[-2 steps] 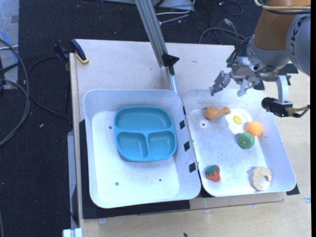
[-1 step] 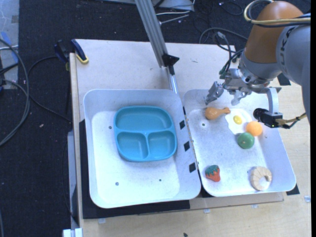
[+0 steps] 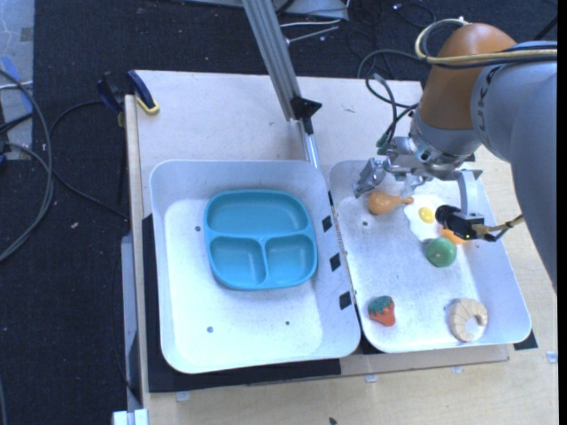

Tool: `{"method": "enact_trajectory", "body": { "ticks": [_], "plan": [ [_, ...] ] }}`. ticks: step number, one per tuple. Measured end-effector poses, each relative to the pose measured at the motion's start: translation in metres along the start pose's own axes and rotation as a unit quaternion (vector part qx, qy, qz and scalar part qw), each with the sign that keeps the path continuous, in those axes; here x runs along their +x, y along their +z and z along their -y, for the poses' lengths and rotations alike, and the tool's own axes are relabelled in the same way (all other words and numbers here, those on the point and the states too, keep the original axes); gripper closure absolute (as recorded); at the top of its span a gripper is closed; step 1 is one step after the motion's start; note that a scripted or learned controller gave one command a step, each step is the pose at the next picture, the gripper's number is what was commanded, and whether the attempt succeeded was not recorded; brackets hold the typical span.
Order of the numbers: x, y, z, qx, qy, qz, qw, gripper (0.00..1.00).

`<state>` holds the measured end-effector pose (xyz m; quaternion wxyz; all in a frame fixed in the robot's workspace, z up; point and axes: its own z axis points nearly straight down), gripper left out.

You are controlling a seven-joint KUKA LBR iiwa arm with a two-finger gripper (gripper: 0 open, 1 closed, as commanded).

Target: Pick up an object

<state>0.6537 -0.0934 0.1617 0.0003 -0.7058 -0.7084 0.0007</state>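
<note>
Fingers (image 3: pixel 383 177) of the gripper hung low in the right bin (image 3: pixel 496 326), spread narrowly and holding nothing, apparently lined up for a grab. Just below them lay the tan drumstick toy (image 3: pixel 386 204); the fried egg (image 3: pixel 423 218) and green ball (image 3: pixel 440 252) sat further right.

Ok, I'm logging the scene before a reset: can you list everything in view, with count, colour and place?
Bins: two, white, side by side on the bench.
Divided tray: one, blue, in the left bin.
Chicken drumstick toy: one, tan, right bin, far end, just below the claw.
Fried egg toy: one, white and yellow, right bin.
Round green item: one, right bin, middle.
Strawberry toy: one, red, right bin, near edge.
Shrimp-like item: one, beige, right bin, near corner.
Arm: one, grey with an orange band.
Claw: one, over the right bin's far end.
</note>
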Motion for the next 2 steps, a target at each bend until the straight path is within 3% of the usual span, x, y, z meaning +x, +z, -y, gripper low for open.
{"method": "enact_trajectory", "body": {
  "ticks": [1, 2],
  "plan": [
    [0.002, 0.063, 0.004, 0.001, 0.002, 0.0, 1.0, 0.0],
    [0.002, 0.049, 0.003, -0.001, 0.002, 0.0, 1.0, 1.0]
  ]
}}
